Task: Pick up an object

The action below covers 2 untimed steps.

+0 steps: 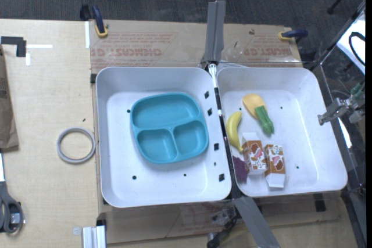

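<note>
The right bin (308, 125) holds several small items. A yellow banana (233, 128) lies near its left wall. Just right of it sits a yellow toy with a green end (259, 111). Two small orange-and-white cartons (254, 155) (275, 163) lie side by side toward the front. A purple item (239, 166) rests against the front left wall, partly hidden by the bin's edge.
The left bin (113, 142) carries a blue divided plate (169, 128). On the wooden bench to the left lie a grey tape ring (76, 144) and scissors (10, 213). A metal divider (215, 32) stands between the bins at the back. Metal framework (343, 108) sits at the right.
</note>
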Each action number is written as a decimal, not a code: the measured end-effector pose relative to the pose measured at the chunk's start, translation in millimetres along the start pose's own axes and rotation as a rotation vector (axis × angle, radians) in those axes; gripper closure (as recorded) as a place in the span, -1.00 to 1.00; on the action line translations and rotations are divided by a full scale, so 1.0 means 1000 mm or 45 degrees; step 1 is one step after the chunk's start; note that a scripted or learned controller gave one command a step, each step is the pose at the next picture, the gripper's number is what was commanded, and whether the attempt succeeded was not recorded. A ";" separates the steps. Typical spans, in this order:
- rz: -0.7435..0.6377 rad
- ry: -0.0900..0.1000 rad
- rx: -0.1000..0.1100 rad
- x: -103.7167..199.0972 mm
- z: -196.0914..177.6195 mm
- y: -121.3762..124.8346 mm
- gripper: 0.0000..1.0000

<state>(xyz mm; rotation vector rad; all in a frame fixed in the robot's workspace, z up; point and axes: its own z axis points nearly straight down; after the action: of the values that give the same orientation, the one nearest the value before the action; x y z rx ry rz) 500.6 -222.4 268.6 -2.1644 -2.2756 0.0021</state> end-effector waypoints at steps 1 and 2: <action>0.384 0.000 0.002 -0.002 0.091 0.076 -1.00; 0.384 0.000 0.001 -0.002 0.091 0.076 -1.00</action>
<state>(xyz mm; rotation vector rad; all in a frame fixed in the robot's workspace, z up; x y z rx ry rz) 576.1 -221.0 177.3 -2.4813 -1.9248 0.0039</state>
